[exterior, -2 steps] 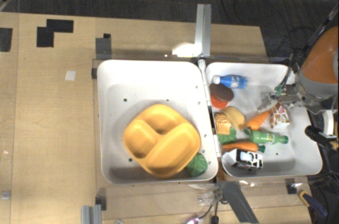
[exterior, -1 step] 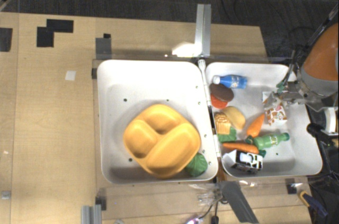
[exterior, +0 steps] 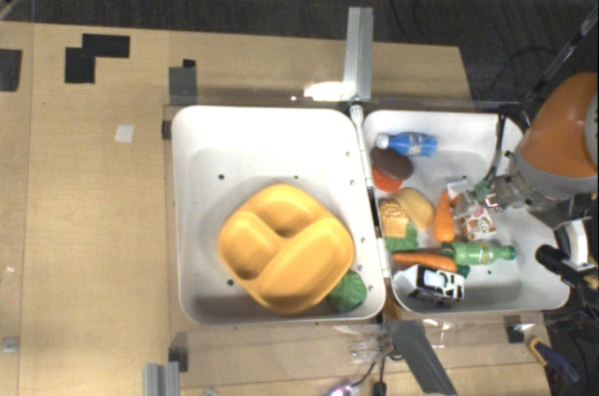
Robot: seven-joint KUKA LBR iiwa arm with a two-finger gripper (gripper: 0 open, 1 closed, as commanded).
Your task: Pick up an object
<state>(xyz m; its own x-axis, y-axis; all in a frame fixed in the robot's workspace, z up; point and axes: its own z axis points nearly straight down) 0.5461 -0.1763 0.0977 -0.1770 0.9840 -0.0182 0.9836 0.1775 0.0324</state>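
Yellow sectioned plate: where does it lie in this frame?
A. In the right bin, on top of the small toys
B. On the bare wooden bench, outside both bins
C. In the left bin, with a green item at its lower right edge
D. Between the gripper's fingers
C. The yellow sectioned plate sits in the left bin, with a green item peeking out at its lower right edge.

Glossy yellow plastic dish [exterior: 285, 247], smooth white bins [exterior: 201, 198], matt wooden bench [exterior: 84, 226]

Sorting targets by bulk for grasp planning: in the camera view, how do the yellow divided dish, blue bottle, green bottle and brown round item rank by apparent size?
1. yellow divided dish, by far the largest
2. green bottle
3. blue bottle, close to the green bottle, so that order is unsure
4. brown round item
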